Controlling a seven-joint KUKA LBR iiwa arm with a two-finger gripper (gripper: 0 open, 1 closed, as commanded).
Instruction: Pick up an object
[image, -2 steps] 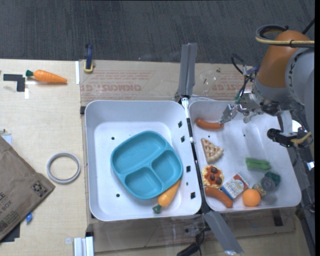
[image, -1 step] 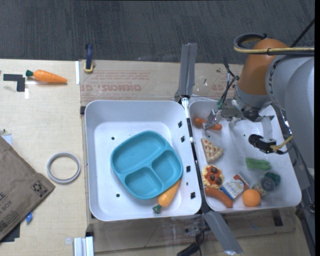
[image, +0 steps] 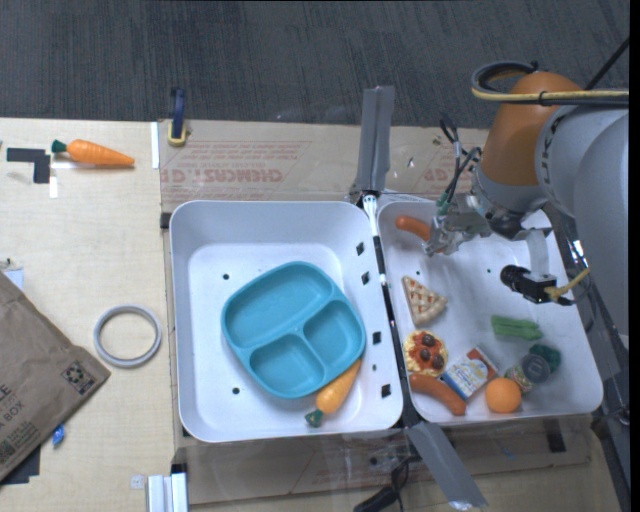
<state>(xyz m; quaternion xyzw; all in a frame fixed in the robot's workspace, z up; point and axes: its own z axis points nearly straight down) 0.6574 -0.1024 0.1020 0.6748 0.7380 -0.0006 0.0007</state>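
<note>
At the upper part of the right-hand shallow white bin (image: 585, 385), the tool (image: 438, 238) hangs low over the bin floor; whether it is apart or together cannot be told. Just left of it lies a small orange-red sausage-shaped toy (image: 411, 227). Below sits a triangular toy pizza slice (image: 423, 298), then a round toy pizza (image: 426, 351), a red toy sausage (image: 437, 394), a small printed carton (image: 467, 374) and an orange ball (image: 503, 395). A green ridged piece (image: 515, 326) lies towards the right. In the left bin (image: 200, 330), a blue divided plastic tray (image: 292, 328) touches a toy carrot (image: 335, 392) at its lower edge.
</note>
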